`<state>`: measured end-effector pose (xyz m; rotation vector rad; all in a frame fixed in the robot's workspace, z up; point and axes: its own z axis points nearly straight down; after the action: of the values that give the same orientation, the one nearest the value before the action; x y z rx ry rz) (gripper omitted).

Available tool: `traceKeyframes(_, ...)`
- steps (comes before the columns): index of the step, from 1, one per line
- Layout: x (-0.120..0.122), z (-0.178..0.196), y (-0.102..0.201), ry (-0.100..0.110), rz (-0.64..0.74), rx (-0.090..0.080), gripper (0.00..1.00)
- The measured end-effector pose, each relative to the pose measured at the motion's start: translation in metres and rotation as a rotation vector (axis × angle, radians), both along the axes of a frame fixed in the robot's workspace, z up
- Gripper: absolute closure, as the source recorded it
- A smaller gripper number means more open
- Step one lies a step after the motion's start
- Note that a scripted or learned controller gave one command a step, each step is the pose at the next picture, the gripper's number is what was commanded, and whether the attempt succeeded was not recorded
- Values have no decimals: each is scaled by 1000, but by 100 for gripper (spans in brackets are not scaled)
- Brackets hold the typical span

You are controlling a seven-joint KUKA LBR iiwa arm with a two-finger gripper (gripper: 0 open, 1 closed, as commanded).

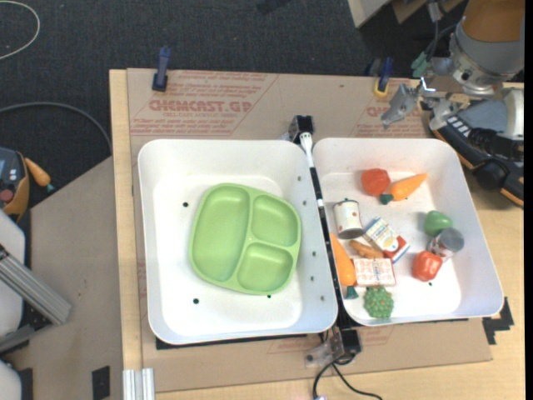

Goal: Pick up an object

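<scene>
Arm hanging at the upper right, gripper raised

The grey arm (491, 32), with its orange band showing at the top edge, is reaching in from the right. Its gripper (405, 98) is pointing left and slightly downward, carrying nothing between its fingers, which are too small and blurred to read further.

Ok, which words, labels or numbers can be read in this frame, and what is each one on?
"CHEMCAST GP" in red, top left of the brown board under the bins.
Smaller red lines around it and at the board's top right: too blurred to read.
Print on the can and small cartons in the right bin: too small to read.
</scene>
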<state>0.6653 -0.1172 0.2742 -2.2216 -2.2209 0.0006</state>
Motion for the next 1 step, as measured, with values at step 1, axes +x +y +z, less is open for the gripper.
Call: traceKeyframes(1,-60,-95,62,13,4,5,0)
